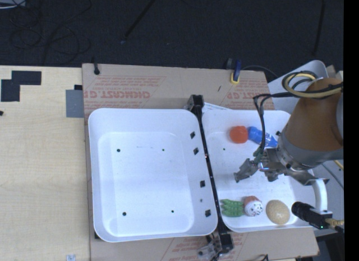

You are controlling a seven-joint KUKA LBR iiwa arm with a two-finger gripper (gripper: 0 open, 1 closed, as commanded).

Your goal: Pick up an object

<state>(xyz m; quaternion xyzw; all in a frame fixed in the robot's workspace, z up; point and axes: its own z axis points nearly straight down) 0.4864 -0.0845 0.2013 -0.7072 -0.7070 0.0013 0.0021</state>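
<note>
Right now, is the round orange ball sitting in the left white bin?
No, the round orange ball lies in the right white bin, beside a blue object.

Both white bins look like smooth, slightly glossy plastic on matt printed cardboard.

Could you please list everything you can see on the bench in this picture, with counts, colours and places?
White bins: two, side by side; left bin, right bin.
Orange ball: one, far part of right bin.
Blue object: one, beside the orange ball, on its right.
Green soft toy: one, near edge of right bin.
White ball with red patches: one, right of the green toy.
Tan egg-shaped object: one, near right corner.
Cardboard sheet: one, brown, under the bins.
Arm: one, entering from the right.
Gripper: one, dark, over the right bin.
</note>
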